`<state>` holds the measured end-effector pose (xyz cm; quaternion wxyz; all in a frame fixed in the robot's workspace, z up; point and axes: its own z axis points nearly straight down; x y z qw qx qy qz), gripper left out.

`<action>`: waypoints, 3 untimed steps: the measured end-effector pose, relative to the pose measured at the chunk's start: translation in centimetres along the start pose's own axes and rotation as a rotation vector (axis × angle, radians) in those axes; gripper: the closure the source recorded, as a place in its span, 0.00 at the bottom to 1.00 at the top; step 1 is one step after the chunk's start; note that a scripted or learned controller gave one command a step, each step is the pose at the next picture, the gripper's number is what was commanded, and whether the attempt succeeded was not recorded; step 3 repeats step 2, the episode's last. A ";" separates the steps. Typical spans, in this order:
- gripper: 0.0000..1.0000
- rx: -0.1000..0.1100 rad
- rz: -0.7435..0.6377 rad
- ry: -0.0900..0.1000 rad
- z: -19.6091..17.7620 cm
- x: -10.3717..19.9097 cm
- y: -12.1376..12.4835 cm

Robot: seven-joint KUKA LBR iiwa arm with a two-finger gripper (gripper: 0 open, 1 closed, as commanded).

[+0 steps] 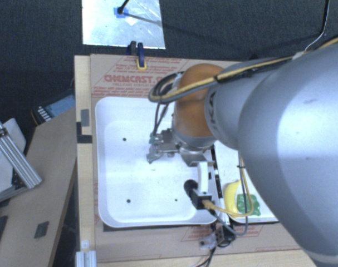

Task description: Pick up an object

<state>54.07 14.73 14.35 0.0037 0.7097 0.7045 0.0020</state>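
Note:
My gripper (153,152) hangs low over the middle of the left white bin (121,174), below the orange wrist band (194,113). Nothing shows under or beside it on the bin's floor. A yellow banana-shaped object (231,197) and a green object (250,205) lie at the front of the right bin (263,219). The grey arm hides most of that bin. Both objects are well to the right of the gripper and nearer the front.
Both bins rest on a cardboard sheet (130,75) held at the back by a blue and yellow clamp (138,53). A shiny metal plate (121,15) lies behind it. An aluminium rail (13,154) stands at the left. Cables (219,237) dangle over the front edge.

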 end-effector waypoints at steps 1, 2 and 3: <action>1.00 0.007 -0.008 0.004 -0.7 0.7 -0.3; 1.00 0.006 -0.009 0.004 -1.7 0.7 -0.3; 1.00 0.006 -0.009 0.004 -1.7 0.7 -0.3</action>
